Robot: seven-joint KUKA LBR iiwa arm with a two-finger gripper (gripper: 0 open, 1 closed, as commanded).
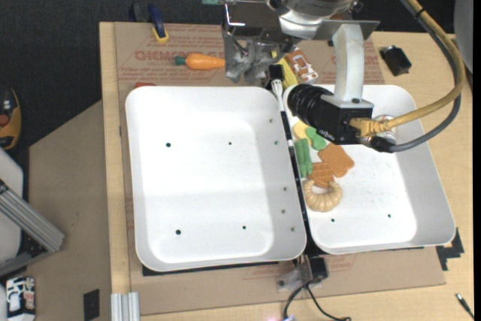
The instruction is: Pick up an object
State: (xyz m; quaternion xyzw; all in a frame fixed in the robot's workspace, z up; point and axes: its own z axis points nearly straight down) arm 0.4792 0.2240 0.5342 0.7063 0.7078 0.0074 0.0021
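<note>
Several small objects lie at the left side of the right bin (pixel 391 214): a green stick (pixel 302 158), an orange-brown piece (pixel 335 162), a tan ring (pixel 323 196) and a yellow piece (pixel 300 131). A packet with red and white print (pixel 302 68) sits at the bin's far edge, partly hidden by the arm. My gripper (pixel 251 64) hangs above the far rim where the two bins meet, beside an orange carrot (pixel 201 62) that rests on the cardboard outside the bins. A black cylinder (pixel 325 115) mounted on the arm covers part of the pile.
The left bin (pixel 203 177) has a bare white floor. A blue and yellow clamp (pixel 156 22) lies on the cardboard at the far left. A small black block (pixel 394 60) sits beyond the right bin. A yellow hose (pixel 428 105) runs off to the right.
</note>
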